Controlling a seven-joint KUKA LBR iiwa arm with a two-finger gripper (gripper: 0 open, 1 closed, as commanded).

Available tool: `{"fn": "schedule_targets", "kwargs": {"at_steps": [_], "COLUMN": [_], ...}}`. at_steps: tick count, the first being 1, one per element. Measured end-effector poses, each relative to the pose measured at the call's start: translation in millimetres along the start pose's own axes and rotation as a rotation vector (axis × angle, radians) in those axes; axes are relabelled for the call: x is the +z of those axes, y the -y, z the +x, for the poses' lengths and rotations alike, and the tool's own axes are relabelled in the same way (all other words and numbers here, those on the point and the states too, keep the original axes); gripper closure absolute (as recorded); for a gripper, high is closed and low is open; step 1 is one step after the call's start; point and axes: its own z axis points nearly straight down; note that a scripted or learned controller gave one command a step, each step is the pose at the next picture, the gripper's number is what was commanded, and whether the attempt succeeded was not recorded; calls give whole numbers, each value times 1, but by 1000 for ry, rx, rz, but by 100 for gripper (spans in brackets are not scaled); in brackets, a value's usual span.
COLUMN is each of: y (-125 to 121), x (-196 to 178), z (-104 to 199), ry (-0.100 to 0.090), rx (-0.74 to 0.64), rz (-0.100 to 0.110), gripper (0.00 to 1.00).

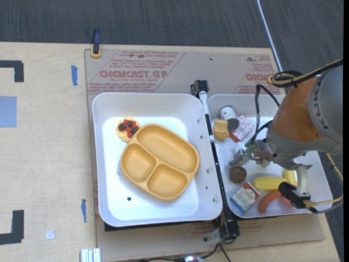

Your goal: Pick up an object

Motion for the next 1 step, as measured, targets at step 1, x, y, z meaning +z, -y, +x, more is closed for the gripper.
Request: {"fn": "schedule_targets", "kwargs": {"at_steps": [1], "y": [11], "x": [0], "z": [3], "ry": [1], "rx": [0], "rz": [-2], "gripper": [0]}}
